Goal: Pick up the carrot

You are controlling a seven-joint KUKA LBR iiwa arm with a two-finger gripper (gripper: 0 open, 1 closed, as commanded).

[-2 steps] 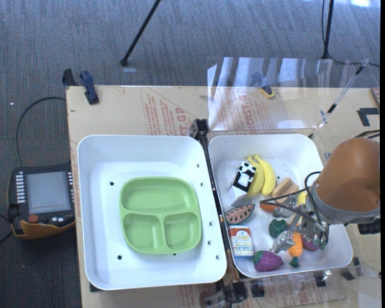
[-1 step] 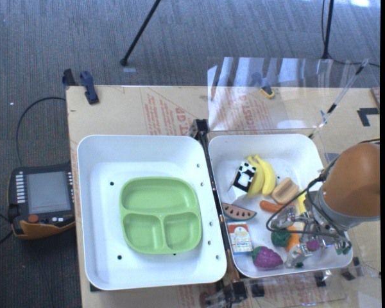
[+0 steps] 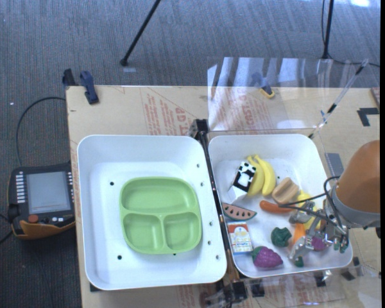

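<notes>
Two white bins sit side by side on the bench. The left bin [image 3: 96,172] holds a green divided plate [image 3: 160,213]. The right bin [image 3: 295,143] holds the toy food, and the arm [image 3: 366,185] reaches in over its right edge.

The gripper [image 3: 314,236] hangs low over the bin's right corner, in a crowd of small pieces. The fingers blur into the clutter, so I can't tell how wide they stand, nor whether anything is between them.

Around it: bananas [image 3: 262,175], a bread piece [image 3: 285,190], a watermelon slice [image 3: 239,212], a small carton [image 3: 241,237], a green piece [image 3: 281,236], purple grapes [image 3: 267,257].

The carrot [image 3: 271,206] is a slim orange stick lying flat near mid-bin, just below the bread, left of the gripper. A second orange bit sits by the fingers; which one is the real carrot is uncertain.

To do this step well, I'd line the fingers across the stick's narrow width, come straight down clear of the bread, close at mid-length and lift slowly.
</notes>
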